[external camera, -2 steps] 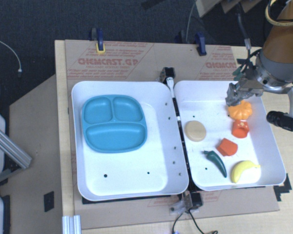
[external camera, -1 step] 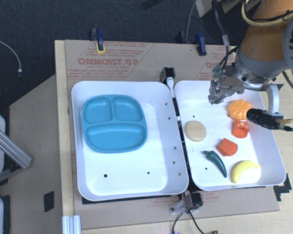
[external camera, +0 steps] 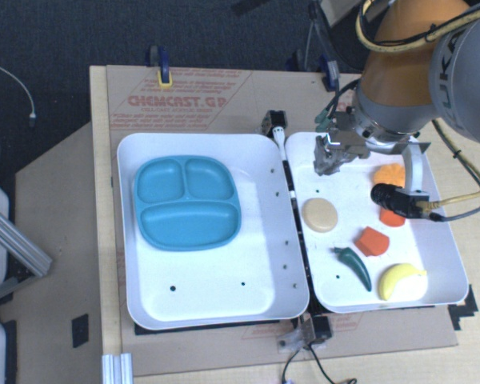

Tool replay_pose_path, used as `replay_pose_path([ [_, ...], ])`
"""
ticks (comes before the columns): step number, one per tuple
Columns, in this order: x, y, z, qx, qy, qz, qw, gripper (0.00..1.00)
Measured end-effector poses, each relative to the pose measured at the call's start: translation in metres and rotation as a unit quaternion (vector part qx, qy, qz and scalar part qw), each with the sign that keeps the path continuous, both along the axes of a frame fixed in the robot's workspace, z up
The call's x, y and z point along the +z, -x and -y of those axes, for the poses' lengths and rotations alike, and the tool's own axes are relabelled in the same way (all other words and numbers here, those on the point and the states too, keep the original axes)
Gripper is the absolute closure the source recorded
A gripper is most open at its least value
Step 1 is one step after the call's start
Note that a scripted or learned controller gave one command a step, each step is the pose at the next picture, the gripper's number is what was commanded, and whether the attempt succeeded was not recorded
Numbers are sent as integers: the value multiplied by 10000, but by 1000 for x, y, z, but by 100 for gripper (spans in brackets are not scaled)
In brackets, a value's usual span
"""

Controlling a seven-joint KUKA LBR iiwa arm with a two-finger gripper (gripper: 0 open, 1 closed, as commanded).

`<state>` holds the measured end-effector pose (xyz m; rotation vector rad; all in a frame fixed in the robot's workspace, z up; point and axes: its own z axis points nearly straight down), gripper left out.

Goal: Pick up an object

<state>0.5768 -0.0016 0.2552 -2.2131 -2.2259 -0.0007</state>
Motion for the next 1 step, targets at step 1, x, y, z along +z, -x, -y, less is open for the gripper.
replay_pose_path([
  [1,-1,-2,-49,-2,3,9,10000,100],
])
